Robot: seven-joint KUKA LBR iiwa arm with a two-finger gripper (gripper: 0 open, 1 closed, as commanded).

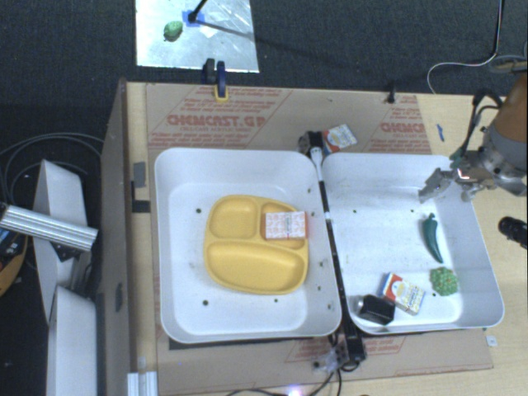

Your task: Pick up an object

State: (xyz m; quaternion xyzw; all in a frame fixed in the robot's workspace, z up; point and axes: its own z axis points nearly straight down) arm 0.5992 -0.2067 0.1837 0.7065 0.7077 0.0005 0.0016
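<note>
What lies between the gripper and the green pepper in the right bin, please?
In the camera view, only bare white bin floor lies between the gripper and the green pepper; the pepper sits just below the gripper.

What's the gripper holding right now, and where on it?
Nothing visible between the fingers: the gripper is above the right bin's far edge, apart from the green pepper.

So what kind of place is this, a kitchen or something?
More likely a robotics lab bench: two white bins hold toy items like a yellow divided plate and a green pepper, with a robot arm reaching in.
</note>
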